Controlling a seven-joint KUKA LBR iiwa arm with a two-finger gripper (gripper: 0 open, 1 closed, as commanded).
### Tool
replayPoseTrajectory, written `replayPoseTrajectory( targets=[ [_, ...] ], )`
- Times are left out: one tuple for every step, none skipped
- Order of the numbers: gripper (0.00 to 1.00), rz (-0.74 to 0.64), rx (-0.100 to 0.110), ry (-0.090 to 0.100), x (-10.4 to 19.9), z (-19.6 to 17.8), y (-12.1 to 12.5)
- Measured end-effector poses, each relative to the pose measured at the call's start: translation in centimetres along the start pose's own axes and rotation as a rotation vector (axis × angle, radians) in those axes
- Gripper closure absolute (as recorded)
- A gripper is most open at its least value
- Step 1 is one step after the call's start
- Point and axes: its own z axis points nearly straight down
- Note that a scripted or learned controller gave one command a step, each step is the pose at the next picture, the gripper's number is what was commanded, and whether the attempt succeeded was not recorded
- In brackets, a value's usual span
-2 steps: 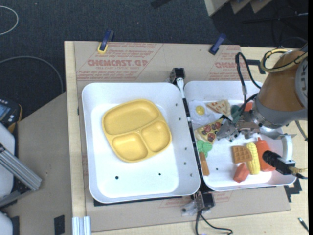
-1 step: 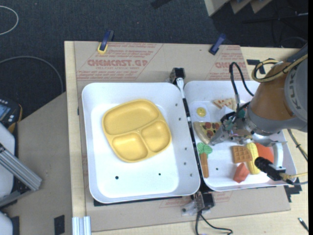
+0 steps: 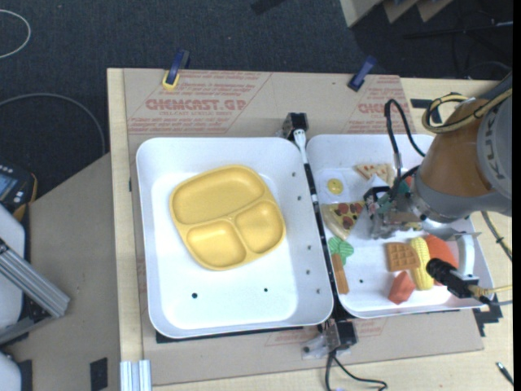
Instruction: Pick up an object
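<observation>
Dark carpet surrounds our bench [image 3: 244, 96], a cardboard-covered board filling the middle of the frame, with two clamps at its upper edge. On it we see two shallow white bins side by side. In the left bin [image 3: 163, 300] lies a yellow divided plate [image 3: 226, 217], slightly above the bin's centre. The right bin [image 3: 366, 300] holds the toy food: a pizza slice [image 3: 342, 217] by its left wall, a small yellow disc [image 3: 334, 187] above that, a sandwich wedge [image 3: 374, 171] near the top, a carrot [image 3: 339, 267] with green leaves along the left wall, a waffle [image 3: 399, 257], a corn cob [image 3: 421, 263], a red piece [image 3: 400, 287] near the lower edge and an orange piece [image 3: 440, 247] at right.

From the right side of the frame the arm [image 3: 460, 165] reaches in, its gripper [image 3: 389, 212] low over the middle of the right bin, just right of the pizza slice and above the waffle. We cannot tell whether the gripper has anything in it.
</observation>
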Motion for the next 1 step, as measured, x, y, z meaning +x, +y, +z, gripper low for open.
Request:
replayPoseTrajectory(
  targets=[
    [1.00, -0.002, -0.006, -0.002, -0.60, -6.16, -0.15]
  ],
)
